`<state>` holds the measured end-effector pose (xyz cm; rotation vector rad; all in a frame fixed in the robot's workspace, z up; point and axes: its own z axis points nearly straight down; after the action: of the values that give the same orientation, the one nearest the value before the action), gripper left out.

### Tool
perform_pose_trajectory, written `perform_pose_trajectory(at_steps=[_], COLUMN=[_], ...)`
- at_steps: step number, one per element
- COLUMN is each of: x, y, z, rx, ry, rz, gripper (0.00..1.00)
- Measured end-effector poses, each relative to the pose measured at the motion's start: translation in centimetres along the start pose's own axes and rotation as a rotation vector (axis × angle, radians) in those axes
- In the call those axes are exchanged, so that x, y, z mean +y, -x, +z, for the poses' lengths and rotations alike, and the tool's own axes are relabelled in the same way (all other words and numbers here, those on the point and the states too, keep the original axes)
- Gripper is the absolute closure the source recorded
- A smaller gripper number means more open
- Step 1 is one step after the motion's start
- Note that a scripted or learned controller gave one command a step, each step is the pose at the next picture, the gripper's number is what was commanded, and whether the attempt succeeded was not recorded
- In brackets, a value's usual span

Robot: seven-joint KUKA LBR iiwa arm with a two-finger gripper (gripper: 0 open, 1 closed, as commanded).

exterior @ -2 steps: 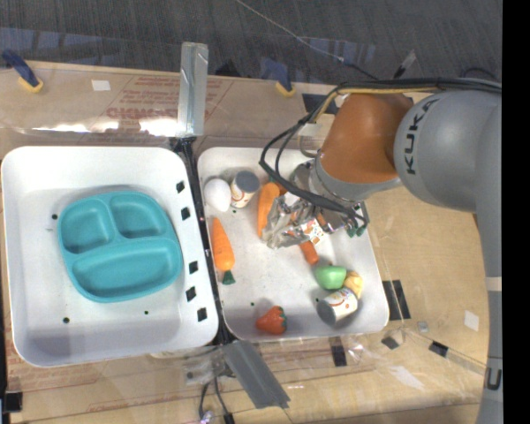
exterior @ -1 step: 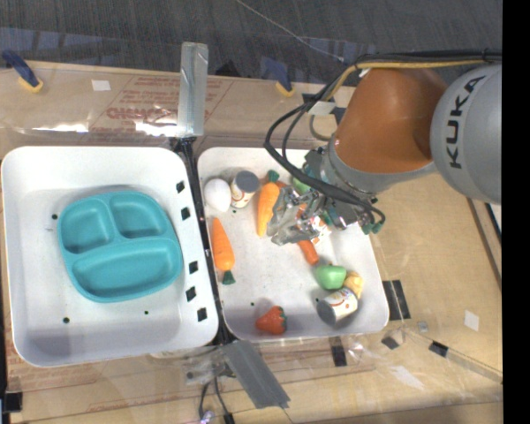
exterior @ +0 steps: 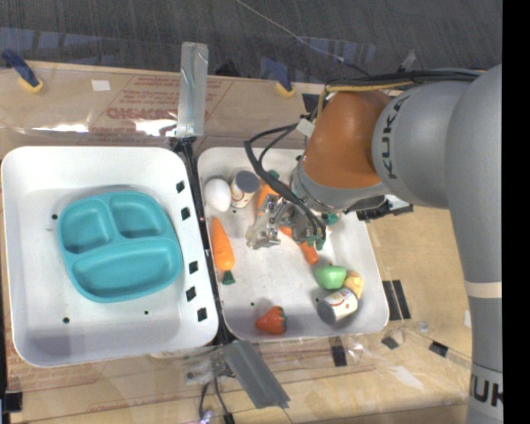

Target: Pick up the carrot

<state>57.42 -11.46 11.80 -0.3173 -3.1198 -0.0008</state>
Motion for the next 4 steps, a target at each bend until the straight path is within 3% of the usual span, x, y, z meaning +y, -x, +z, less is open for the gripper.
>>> perform_pose_trajectory(at_steps=[1, 2, 3, 4], x=[3.2, 0.1, -4.4, -4.3], y=[-5.6, -7.2, -5.4, -5.4], z=[-9.7, -2.5, 2.7, 2.7], rx=[-0.012, -0.002, -0.002, -0.001], ry=[0.002, 0.000, 0.002, 0.002], rz=[0.156, 0.338, 0.818, 0.818], gripper=[1.00, 1.00, 1.00, 0.00])
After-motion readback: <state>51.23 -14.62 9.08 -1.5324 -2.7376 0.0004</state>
